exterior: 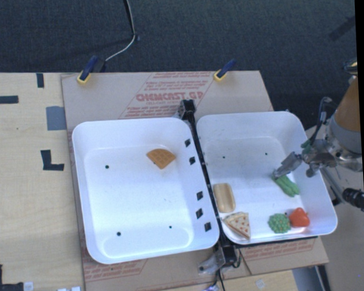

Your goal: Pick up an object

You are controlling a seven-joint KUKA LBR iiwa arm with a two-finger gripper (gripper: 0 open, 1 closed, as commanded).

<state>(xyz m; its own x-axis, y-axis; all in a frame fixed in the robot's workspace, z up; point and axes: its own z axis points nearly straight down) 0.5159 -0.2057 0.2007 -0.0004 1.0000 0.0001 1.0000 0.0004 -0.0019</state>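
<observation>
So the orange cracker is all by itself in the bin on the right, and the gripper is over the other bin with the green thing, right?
Not quite. The camera view shows the orange cracker alone in the left bin. The gripper is over the right bin, by the green thing.

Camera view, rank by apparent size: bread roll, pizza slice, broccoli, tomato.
1. Pizza slice and bread roll: look alike, not ranked apart.
2. Broccoli.
3. Tomato, slightly smaller, close call.
</observation>
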